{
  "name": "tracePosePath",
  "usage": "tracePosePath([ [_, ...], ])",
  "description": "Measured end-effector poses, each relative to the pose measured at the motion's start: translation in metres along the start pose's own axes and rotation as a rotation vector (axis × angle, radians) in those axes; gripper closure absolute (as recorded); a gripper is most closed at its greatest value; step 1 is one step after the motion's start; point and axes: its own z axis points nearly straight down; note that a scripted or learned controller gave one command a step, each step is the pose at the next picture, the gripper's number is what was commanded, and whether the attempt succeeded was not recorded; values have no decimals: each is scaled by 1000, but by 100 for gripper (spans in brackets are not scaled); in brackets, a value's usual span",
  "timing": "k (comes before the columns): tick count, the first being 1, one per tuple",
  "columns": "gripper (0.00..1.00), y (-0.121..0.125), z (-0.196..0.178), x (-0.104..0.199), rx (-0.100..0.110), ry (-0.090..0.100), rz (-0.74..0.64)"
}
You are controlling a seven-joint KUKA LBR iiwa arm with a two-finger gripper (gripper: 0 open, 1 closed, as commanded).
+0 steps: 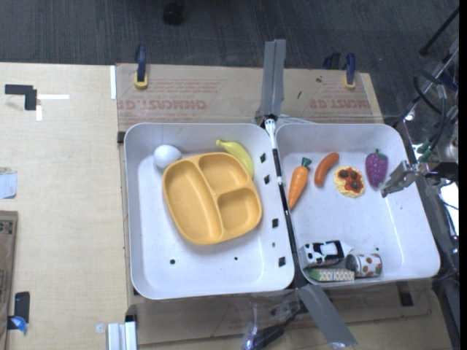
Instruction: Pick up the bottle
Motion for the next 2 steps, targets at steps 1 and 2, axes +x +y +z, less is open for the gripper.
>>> tracePosePath([
  [1,0,-1,149,-20,3,3,-189],
  [2,0,17,215,34,1,3,-447],
])
